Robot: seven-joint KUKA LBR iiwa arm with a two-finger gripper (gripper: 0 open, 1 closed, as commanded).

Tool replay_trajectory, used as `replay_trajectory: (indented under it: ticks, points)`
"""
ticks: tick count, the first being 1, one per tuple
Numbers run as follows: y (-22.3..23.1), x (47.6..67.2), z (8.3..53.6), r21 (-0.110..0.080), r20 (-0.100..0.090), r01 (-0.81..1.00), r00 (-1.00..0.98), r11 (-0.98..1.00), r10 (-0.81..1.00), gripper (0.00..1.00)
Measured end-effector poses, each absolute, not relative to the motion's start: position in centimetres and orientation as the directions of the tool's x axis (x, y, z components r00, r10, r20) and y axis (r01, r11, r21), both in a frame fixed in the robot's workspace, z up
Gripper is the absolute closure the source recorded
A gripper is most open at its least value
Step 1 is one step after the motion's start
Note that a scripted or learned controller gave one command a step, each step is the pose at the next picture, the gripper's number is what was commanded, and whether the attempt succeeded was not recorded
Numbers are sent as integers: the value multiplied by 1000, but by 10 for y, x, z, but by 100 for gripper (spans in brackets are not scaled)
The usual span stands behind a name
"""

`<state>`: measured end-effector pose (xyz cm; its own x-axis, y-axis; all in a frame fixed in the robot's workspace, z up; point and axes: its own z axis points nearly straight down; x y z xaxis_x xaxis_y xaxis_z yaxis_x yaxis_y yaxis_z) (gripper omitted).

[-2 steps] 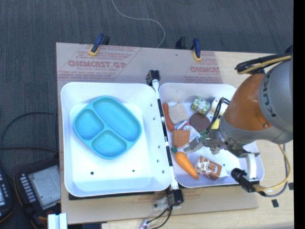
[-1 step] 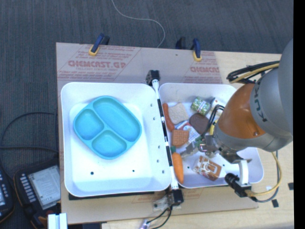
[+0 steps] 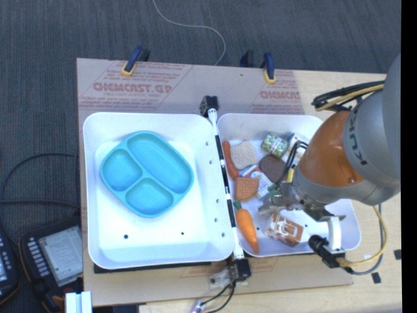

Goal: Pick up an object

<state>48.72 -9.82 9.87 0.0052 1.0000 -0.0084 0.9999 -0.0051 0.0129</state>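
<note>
Claw low over cluttered right bin, grip apparently hidden, carrot nearby

You are looking down on a robotics lab or test cell, not a home kitchen. The flat brown cardboard sheet printed "CHEMCAST" is fixed to the pale wooden bench by blue-and-yellow spring clamps at twelve o'clock. Two shallow white plastic bins sit side by side on it, joined along their shared edge at centre. Dark grey carpet surrounds the bench, with a thin white cable trailing across it at twelve o'clock. At seven o'clock you see a black handheld control pendant with a grey screen. The grey-and-orange industrial arm enters from three o'clock, trailing black and yellow cables.
</note>
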Motion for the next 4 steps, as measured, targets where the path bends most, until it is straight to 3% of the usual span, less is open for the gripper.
replay_trajectory:
  ticks: [1,2,3,4]
  points:
    - [-19,544,185,1,0,1000,-2,2,1000,100]
    - [-20,543,184,-1,-1,1000,-1,1,1000,0]
    - [-106,518,158,-2,-2,1000,2,-2,1000,0]
    - [-109,487,88,9,-3,1000,1,-1,1000,0]
